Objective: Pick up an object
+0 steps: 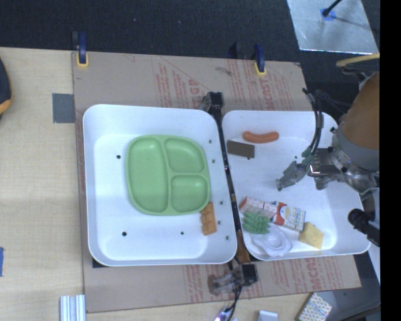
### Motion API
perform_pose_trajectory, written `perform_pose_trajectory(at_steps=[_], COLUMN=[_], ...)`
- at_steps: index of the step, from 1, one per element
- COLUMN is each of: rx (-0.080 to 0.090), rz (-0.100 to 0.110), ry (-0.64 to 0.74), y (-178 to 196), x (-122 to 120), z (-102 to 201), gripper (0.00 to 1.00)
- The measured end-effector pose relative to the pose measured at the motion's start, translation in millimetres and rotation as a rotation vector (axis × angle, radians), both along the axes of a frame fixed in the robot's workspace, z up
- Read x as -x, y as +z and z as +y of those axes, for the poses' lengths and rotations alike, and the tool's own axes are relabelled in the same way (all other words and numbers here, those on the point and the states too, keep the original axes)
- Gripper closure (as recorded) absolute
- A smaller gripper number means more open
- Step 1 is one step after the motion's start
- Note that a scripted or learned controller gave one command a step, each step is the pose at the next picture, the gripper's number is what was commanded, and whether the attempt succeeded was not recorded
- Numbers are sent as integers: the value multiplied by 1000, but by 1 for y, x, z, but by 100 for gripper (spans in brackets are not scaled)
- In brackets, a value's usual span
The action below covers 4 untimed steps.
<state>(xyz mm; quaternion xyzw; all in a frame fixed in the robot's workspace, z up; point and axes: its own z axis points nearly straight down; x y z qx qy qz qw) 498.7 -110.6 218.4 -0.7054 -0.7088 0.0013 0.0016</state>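
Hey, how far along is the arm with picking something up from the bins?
Nothing looks picked up yet. The gripper hovers low over bare floor of the right bin, with nothing between its fingers. The hot dog, brown block, carton and yellow sponge all lie in the bin. Choosing, grasping and lifting one remain.

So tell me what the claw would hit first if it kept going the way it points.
The claw points left and slightly down in the view, over bare floor of the right bin. Straight on, it would probably meet the divider between the bins first, though its height is hard to judge.
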Motion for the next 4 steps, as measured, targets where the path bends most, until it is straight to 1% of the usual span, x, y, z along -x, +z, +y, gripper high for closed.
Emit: perform_pose_trajectory(at_steps=[1, 2, 3, 4], rx=[3, -3, 2, 1], rz=[-5, 8, -7, -4], ry=[-1, 5, 3, -2], y=[-34, -133, -126, -126], x=[-80, -92, -155, -158], z=[-48, 6, -11, -23], gripper=[0, 0, 0, 0])
